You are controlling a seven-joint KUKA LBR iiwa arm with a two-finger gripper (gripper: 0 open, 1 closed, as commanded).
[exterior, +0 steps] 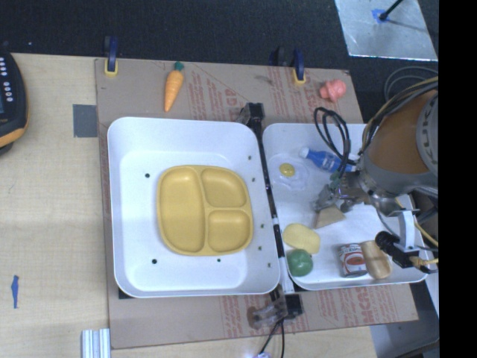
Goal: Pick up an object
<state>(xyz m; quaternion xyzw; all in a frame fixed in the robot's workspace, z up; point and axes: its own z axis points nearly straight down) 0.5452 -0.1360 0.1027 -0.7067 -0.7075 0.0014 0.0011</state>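
step: reach/descend phase of the pick. I'm down inside the right bin [298, 136], nothing lifted yet.
my gripper [333, 200]: sits low in the middle of the right bin, arm coming in from the right, orange band above the wrist visible.
finger state: spread a little as far as I can read it, tips close over a tan wedge-shaped piece [329, 216]. Nothing clearly between them, so I don't count it as a hold.
likely target: the tan piece, right under my tips; whether I'm touching it or just above it I can't tell at this angle.
other candidates, right bin: yellow lump [301, 238] and green ball [299, 262] at the bin's near-left corner, touching or nearly; small can [352, 259] and a tan roll-shaped piece [376, 260] side by side along the near wall; blue bottle [322, 159] toward the far side; a small yellow disc [287, 170] near the dividing wall.
left bin [127, 200]: holds a yellow divided tray [204, 209], well apart from me.
next move needs: settle down with the tips either side of the tan piece, close, then lift straight up.
risk: piece is flat and angled; tips may slide off or push it along the floor.
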